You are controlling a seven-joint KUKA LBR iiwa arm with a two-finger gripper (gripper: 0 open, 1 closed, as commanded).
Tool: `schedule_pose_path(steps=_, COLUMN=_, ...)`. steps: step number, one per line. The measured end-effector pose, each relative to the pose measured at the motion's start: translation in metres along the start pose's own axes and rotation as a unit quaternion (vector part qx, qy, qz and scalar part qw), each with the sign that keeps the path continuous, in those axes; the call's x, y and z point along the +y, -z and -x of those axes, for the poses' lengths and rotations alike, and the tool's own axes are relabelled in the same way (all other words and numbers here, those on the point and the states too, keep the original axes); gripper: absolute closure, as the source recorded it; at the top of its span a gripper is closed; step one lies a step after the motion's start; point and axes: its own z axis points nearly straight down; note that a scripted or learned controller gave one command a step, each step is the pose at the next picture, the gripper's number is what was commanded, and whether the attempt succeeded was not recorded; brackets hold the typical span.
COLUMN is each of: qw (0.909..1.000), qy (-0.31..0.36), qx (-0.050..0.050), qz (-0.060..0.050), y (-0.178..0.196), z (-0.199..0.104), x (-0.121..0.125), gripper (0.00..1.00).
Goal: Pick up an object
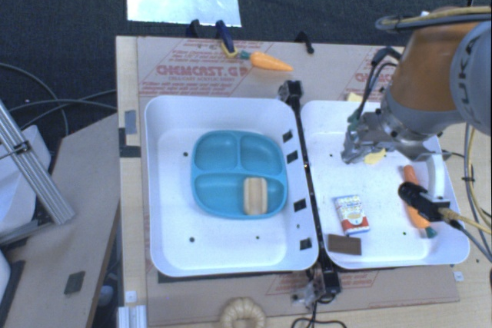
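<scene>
The pincer (355, 151) hangs low over the far part of the right bin (384, 192), at the end of a grey arm that reaches in from the right. From this angle, whether the pincer is apart or together cannot be told, and nothing can be seen gripped in it.

Just to its right lies a small yellow piece (375, 157), partly tucked under the wrist. Being closest, it is probably the thing to be picked, which would explain why the pincer is down here and not over the other items. It seems to lie flat with its long axis roughly left to right, though too little shows to be sure.

Nearer in the same bin a small red and white box (351, 213) lies flat, its long axis running near to far and tilted slightly. A brown block (344, 244) sits just nearer than it, long side left to right. An orange stick (420, 220) lies by the right wall, slanting from far left to near right.

The left bin (169, 188) holds a blue divided plate (223, 157) with a tan bread piece (255, 196) in its near right compartment. A toy carrot (267, 62) rests on the bench beyond the bins.
</scene>
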Motion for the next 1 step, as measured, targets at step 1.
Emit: schedule_pose_path(steps=1, qw=1.0, qy=0.0, qx=0.0, qz=-0.001, y=-0.0096, z=-0.0052, x=-0.008, gripper=1.0)
